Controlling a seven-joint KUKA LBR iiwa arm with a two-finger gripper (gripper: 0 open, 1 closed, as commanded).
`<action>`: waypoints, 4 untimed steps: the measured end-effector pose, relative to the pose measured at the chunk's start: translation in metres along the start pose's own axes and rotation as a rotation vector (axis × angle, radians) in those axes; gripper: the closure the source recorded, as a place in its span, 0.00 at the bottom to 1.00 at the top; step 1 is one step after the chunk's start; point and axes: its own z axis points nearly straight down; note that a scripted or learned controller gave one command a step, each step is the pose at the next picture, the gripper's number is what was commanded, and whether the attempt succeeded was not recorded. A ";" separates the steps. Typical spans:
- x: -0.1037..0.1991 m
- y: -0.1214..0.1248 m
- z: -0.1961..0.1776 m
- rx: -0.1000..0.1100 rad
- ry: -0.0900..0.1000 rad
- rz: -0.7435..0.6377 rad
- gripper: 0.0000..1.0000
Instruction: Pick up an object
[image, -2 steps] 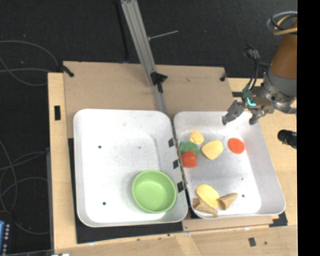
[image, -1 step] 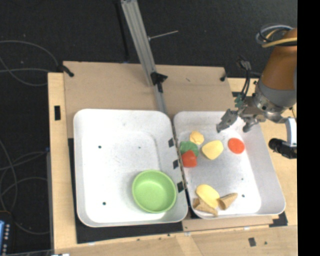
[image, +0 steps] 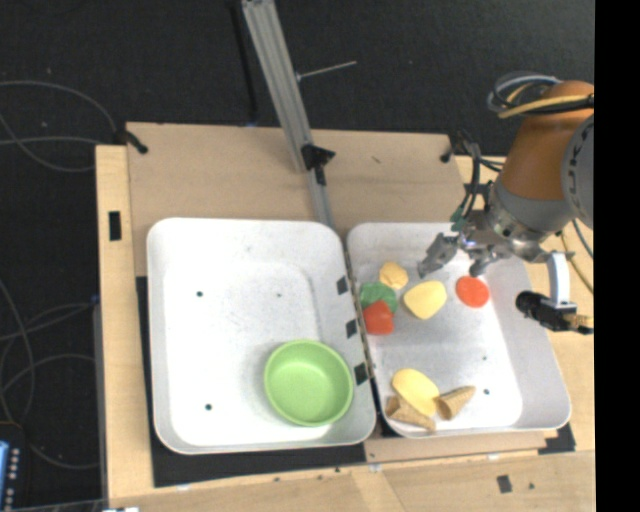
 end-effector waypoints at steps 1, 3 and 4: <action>-0.009 -0.005 0.059 0.002 0.000 0.003 0.00; -0.005 -0.007 -0.005 -0.010 0.003 -0.002 1.00; -0.006 -0.006 -0.056 -0.011 0.002 -0.002 1.00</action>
